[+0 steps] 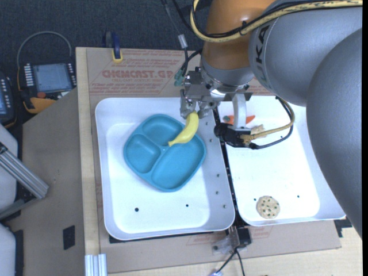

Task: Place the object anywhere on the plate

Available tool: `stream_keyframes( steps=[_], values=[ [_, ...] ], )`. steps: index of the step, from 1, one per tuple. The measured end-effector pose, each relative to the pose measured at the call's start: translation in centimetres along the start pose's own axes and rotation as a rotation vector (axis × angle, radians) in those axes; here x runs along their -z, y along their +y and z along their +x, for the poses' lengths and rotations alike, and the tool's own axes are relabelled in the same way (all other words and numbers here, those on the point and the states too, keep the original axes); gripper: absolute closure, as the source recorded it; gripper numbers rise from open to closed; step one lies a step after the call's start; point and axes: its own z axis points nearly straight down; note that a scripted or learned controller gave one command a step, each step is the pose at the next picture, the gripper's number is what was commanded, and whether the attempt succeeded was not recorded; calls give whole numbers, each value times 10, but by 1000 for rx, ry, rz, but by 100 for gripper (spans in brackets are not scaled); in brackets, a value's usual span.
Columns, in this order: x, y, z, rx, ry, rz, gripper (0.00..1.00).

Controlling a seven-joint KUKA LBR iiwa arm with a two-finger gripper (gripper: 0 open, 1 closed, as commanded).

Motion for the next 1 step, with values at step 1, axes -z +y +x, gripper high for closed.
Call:
stream_keyframes(
  steps=[1],
  values=[
    [0,0,-1,-2,0,-1,0]
  ],
)
